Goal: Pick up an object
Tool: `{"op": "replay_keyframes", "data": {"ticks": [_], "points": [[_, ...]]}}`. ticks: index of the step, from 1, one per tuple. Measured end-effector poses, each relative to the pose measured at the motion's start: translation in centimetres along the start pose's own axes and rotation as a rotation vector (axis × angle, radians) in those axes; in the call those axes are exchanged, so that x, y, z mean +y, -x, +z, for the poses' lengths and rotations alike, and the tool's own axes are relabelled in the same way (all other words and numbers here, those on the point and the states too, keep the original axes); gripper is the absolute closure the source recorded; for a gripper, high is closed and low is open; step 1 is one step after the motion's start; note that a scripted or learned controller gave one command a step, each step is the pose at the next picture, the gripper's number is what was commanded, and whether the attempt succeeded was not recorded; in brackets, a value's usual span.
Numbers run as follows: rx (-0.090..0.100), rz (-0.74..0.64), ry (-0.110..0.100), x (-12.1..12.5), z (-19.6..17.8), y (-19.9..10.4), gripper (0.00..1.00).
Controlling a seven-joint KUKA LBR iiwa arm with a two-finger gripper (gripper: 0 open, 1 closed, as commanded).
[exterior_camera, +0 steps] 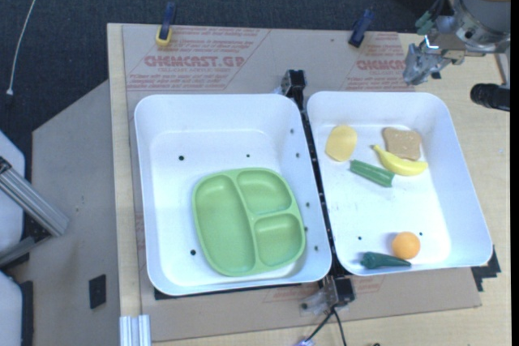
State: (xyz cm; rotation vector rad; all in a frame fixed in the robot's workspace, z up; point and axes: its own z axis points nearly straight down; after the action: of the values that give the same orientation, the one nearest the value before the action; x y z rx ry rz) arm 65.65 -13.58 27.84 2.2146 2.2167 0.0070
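Note:
The right bin [454, 134] holds a pale yellow lemon-like piece [341, 143], a tan bread slice [403, 143], a yellow banana [399, 164], a green pepper [371, 173], an orange [405, 245] and a dark green vegetable [384, 260]. My gripper [421, 69] hangs above the bench just beyond the right bin's far rim, apart from all the objects. Nothing shows between its fingers.
The left bin [162, 134] holds a green divided plate [248, 219]. A yellow clamp [165, 32] and a blue clamp [360, 28] hold the cardboard's far edge. A black clip [293, 82] sits between the bins at the far side.

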Motion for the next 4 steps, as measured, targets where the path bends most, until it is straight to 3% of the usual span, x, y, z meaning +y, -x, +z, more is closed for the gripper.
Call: {"op": "replay_keyframes", "data": {"ticks": [2, 3, 4], "points": [[0.004, -0.002, -0.012, -4.3, 0.4, -9.1, 1.00], [0.004, -0.003, -0.014, -7.7, 1.0, -12.8, 1.00], [0.005, -0.003, -0.015, -9.9, 3.5, -17.2, 1.00]]}}
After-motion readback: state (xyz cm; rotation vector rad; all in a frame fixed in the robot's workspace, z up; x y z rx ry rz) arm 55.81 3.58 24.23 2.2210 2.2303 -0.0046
